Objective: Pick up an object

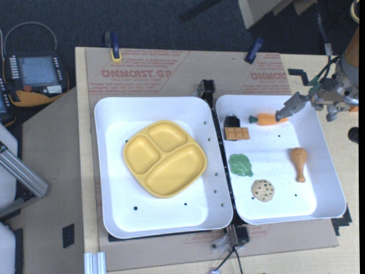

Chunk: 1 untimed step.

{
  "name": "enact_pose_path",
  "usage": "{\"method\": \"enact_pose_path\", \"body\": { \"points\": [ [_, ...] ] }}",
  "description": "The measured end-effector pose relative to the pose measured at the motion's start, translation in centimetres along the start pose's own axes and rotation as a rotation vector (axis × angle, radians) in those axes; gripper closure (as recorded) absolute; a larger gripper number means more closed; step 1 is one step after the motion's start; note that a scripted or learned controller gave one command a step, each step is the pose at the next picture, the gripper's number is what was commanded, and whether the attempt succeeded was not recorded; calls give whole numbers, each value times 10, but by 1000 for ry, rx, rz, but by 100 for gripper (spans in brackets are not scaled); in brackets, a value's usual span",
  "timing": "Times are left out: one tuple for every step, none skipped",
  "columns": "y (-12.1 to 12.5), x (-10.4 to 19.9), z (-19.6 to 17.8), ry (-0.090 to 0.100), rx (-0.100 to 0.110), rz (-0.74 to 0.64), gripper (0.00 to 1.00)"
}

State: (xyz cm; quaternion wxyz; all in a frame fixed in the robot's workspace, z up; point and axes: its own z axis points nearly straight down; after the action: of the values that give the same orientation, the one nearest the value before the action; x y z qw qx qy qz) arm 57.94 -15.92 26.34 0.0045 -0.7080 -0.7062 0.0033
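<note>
Left bin [108, 170]: yellow divided plate [165, 158], untouched. Right bin [325, 176]: black block [231, 121], waffle [236, 133], green leaf [240, 165], cookie [263, 190], carrot [264, 119], drumstick [298, 163]. Gripper [283, 115] low at carrot's right end, touching or just beside. Nothing lifted yet; grasp and lift remain. Gripper state: cannot tell. Arm cut off at right edge.
</note>
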Motion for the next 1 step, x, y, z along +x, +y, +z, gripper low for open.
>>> {"method": "enact_pose_path", "body": {
  "points": [
    [2,0,-6,-2,-12,-3,0]
  ]
}}
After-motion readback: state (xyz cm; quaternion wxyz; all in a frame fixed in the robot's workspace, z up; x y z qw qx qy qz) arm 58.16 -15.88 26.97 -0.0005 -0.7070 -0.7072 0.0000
